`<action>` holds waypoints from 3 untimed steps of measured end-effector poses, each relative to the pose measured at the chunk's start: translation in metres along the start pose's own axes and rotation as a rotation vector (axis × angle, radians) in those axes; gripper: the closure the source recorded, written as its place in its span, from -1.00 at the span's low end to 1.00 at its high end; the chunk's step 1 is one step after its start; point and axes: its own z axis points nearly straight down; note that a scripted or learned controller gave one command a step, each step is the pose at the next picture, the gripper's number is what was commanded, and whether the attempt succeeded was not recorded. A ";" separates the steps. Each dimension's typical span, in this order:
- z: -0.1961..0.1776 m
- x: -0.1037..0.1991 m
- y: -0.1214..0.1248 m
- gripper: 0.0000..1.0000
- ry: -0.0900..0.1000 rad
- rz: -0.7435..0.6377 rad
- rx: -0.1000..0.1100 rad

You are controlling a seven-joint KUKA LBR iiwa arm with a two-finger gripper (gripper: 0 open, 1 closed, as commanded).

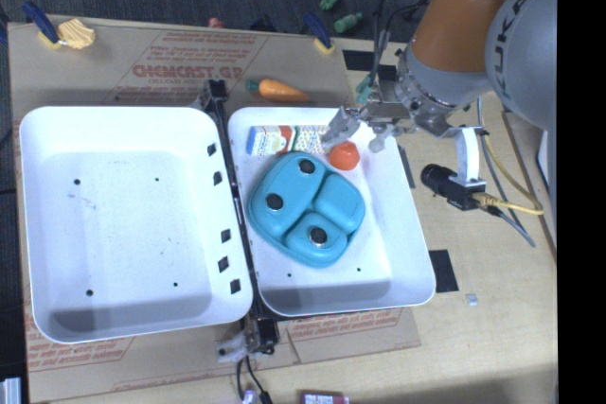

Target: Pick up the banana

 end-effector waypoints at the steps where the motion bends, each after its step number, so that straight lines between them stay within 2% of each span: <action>1: -0.081 0.071 0.012 -1.00 0.000 0.068 -0.002; 2: -0.075 0.133 -0.041 -1.00 0.000 0.168 0.001; 3: -0.073 0.210 -0.079 -1.00 -0.001 0.301 0.002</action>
